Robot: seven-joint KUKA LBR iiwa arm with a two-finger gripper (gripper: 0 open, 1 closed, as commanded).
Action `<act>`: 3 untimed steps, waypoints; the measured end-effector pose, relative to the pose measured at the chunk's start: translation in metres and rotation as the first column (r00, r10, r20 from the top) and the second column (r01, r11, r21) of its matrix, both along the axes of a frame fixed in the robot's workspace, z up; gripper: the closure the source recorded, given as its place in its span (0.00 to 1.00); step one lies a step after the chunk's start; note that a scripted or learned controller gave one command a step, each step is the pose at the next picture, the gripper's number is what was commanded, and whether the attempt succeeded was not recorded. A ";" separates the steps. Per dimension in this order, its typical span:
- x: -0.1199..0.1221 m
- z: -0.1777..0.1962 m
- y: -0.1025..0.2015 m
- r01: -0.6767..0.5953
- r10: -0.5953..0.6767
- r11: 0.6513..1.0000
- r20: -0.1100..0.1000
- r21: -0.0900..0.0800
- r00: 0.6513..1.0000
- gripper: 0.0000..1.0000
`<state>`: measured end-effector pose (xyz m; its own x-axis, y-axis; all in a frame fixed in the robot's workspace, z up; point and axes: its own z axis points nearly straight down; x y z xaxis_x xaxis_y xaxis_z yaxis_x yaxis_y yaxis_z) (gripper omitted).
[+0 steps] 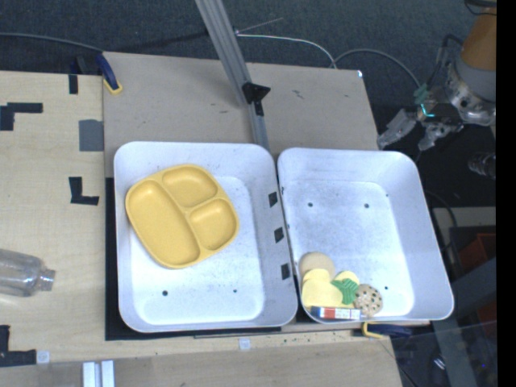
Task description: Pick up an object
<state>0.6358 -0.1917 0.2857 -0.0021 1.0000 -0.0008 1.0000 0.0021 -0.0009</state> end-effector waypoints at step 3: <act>0.034 -0.148 0.098 -0.008 0.008 1.000 0.003 0.003 1.000 1.00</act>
